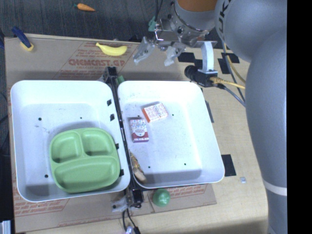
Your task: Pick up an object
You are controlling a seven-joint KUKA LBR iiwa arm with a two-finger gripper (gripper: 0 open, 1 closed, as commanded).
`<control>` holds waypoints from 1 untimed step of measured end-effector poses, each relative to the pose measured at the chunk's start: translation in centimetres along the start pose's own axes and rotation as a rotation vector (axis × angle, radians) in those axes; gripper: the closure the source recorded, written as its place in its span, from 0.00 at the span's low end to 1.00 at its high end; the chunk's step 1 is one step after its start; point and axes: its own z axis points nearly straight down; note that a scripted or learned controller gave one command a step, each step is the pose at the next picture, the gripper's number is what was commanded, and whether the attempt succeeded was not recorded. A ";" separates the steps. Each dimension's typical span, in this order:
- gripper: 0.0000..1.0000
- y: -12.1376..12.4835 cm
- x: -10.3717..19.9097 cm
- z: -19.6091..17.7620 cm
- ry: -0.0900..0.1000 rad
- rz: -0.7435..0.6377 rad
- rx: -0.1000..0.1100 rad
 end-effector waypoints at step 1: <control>0.00 -0.2 -12.5 1.9 -0.002 0.005 0.004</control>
